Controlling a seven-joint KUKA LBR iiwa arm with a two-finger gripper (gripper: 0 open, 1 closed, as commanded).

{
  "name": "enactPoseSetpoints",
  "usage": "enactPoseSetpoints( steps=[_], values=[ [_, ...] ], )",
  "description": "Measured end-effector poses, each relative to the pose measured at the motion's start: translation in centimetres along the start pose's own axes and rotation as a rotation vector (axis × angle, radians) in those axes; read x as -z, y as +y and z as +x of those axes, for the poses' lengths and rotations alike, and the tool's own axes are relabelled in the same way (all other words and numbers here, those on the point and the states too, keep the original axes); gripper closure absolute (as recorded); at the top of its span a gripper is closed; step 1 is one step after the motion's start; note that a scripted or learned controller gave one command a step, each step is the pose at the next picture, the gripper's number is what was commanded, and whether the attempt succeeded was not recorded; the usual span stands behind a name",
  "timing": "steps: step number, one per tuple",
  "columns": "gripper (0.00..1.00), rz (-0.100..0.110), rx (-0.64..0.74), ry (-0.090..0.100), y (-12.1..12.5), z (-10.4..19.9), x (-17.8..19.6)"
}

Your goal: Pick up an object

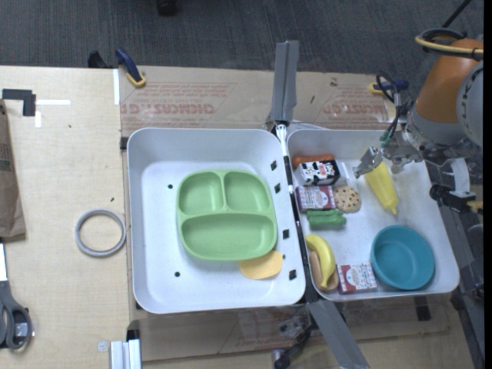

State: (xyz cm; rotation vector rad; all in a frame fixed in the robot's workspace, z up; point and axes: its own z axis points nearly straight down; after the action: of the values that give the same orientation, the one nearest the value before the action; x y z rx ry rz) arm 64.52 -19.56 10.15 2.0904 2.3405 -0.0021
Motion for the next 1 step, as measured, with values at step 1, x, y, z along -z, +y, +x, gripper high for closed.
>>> enactPoseSetpoints(
  steps=[1],
  values=[
    [1.00, -0.001, 0.000, -0.002, 0.02, -0.09, 0.95]
  ],
)
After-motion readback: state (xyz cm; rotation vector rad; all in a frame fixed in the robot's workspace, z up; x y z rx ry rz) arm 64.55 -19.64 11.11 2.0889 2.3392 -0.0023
